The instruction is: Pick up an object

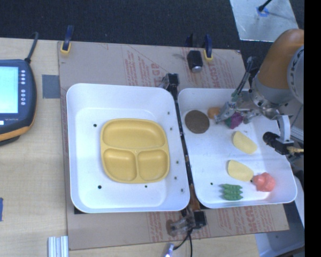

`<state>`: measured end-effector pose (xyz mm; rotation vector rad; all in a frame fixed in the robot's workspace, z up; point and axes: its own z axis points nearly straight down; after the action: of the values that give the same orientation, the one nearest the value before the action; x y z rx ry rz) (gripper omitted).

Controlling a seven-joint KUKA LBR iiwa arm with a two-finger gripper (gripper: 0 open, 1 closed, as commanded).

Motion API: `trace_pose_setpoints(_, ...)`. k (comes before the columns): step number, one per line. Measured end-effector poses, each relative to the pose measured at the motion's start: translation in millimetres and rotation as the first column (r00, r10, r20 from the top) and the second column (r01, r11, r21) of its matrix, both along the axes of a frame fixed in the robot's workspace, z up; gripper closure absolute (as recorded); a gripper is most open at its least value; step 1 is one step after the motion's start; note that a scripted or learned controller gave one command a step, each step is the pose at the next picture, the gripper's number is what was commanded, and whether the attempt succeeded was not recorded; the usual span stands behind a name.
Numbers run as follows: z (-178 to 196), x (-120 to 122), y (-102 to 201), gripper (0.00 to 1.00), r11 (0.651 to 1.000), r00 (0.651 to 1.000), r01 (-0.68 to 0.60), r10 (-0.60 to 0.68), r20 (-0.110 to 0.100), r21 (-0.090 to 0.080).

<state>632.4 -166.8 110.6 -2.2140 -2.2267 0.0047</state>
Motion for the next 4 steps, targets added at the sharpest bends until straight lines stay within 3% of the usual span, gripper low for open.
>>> trace_pose_setpoints(1, -19.1, 23.3, 32.8, 0.0, 1.0, 1.0, -0.001, 0.001, -0.004, 0.001)
trace_pose_setpoints(2, -18.3, 24.1, 23.2, 0.0, 1.0, 1.0, 0.003, -0.003, 0.001, 0.0)
trace_pose_setpoints(3, 25.7, 24.3, -7.0, 0.0, 1.0, 1.0, 0.004, -0.004, 0.002, 0.001)
trace_pose_setpoints(4, 44.2, 13.2, 55.7, 0.0, 1.0, 1.0, 0.0, 0.0, 0.0, 0.001)
